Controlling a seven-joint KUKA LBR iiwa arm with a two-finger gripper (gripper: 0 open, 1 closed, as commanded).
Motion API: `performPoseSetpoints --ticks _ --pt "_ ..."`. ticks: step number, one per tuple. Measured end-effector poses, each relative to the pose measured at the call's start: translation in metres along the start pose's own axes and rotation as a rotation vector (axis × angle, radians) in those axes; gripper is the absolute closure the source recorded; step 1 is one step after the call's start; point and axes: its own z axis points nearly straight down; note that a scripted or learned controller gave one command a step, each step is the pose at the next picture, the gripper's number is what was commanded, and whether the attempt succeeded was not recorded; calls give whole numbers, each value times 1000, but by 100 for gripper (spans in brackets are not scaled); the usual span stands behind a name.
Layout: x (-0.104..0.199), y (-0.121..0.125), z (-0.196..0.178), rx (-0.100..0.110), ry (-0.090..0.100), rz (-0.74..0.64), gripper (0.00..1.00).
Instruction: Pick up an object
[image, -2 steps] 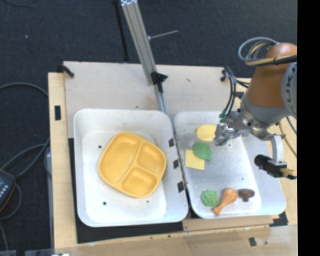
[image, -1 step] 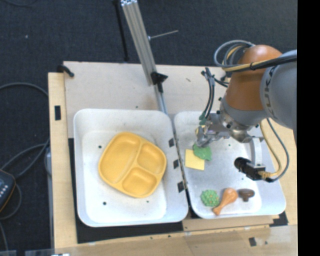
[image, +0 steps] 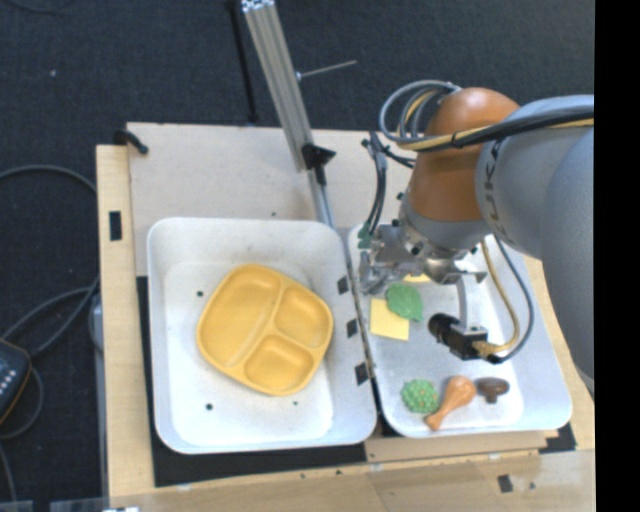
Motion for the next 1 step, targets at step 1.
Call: performPoseSetpoints --ticks 1 --pt "56 -7 -12 -2 1 -2 100"
